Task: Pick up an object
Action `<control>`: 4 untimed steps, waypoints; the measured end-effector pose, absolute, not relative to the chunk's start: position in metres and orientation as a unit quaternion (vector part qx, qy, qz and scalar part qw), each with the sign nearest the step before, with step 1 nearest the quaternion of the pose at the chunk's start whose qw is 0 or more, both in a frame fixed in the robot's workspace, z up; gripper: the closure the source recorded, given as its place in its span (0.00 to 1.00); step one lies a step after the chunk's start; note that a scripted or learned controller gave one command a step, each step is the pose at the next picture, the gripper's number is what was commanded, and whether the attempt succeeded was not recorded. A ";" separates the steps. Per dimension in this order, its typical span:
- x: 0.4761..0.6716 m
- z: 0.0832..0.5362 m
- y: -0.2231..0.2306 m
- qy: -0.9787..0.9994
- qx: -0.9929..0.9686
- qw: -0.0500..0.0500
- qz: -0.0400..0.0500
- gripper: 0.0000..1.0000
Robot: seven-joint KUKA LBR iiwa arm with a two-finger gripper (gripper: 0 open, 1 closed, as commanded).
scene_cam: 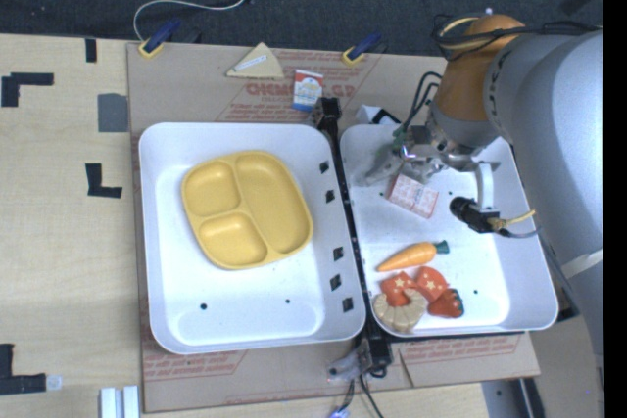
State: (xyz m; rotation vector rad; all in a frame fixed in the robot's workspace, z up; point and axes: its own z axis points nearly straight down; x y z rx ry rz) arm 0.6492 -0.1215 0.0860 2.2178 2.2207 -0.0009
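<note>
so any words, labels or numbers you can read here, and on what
None can be read for sure.
Red lettering printed on the brown cardboard sheet under the bins: too blurred to read.
Small red, white and blue carton behind the left bin: label too small.
Pinkish patterned packet in the right white bin: print too small.

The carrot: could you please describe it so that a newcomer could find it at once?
Look in the right-hand white bin, toward its near half. The carrot lies just above a cluster of red and beige toy food. It alone is long, orange and tapered, with a small green top.
</note>
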 end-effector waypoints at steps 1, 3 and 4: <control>0.668 0.085 -0.096 0.708 0.707 0.000 -0.002 0.00; 0.669 0.085 -0.101 0.708 0.706 0.001 0.000 0.00; 0.669 0.086 -0.134 0.708 0.707 0.002 0.000 0.00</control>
